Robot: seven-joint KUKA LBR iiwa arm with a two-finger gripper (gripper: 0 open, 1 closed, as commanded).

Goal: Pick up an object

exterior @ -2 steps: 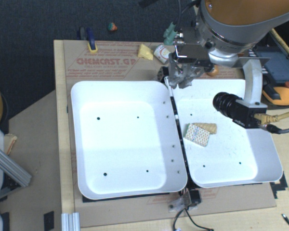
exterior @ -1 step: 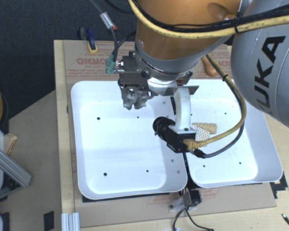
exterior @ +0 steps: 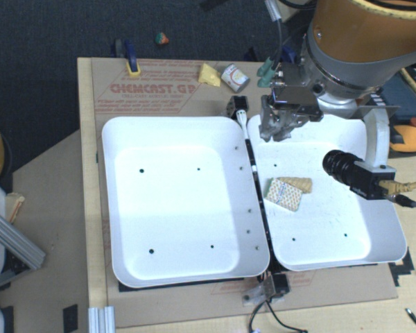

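Dark carpet is lying around the desk (exterior: 159, 89) with two white bins. The fingers (exterior: 277, 127) are hanging over the right bin (exterior: 374, 245), near its top edge; I cannot tell if they are apart. The small patterned packet (exterior: 286, 193) is waiting lower down, apart from them.

Worktop (exterior: 166, 89): brown board with faded red lettering along its far edge. Blue and yellow clamp (exterior: 132, 57) at the far left corner of the board. Yellow scrap (exterior: 209, 75) and small white packet (exterior: 235, 78) lie just beside each other on the far strip of the board. Small orange and green item (exterior: 162, 39) on dark carpet beyond the board. Aluminium rail (exterior: 14, 238) at lower left. Black cable (exterior: 274, 318) trails off the near edge.
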